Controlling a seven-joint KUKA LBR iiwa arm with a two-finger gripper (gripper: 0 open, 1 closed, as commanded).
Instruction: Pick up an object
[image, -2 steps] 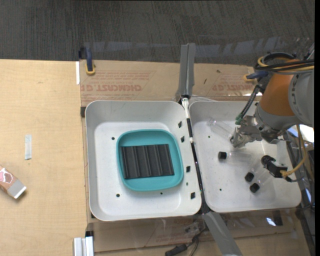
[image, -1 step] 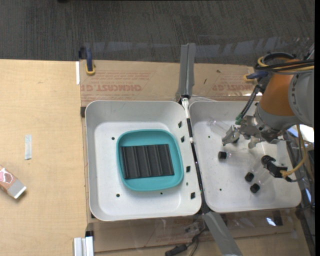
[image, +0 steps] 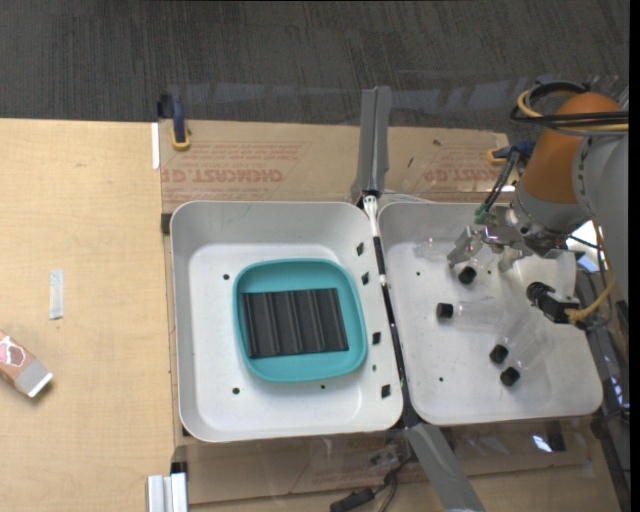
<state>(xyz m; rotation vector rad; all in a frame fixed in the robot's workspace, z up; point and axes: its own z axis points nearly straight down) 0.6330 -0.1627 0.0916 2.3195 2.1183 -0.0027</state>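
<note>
The right bin (image: 440, 392) held the arm's work, and its wall at 12 o'clock stood close to the gripper (image: 480, 244). The largest risk, in my judgement, was that a descent there would scrape that wall or the divider between the bins. The left bin (image: 200, 240) held a teal tray (image: 292, 270) with a dark ribbed insert. It lay well apart at 9 o'clock of the gripper and seemed in no danger.

The arm (image: 560, 160) reached in from 3 o'clock and hung over the upper part of the right bin. Whether the gripper was spread or pressed together could not be told, and nothing was seen held in it. A closure timed on a wrong guess could therefore catch only air.

The likeliest thing to pick was the nearest black piece (image: 466, 272), which lay on the bin floor just beside the gripper at about 7 o'clock, not beneath it. A straight drop would probably miss it, or nudge it so that it rolled off across the smooth floor.

A second black piece (image: 445, 311) lay farther out, also at 7 o'clock. Two more black pieces (image: 497, 353) and (image: 509, 376) sat near each other at about 6 o'clock, well apart from the gripper. All were small, so a slight offset would leave the pinch with too little to hold.
</note>
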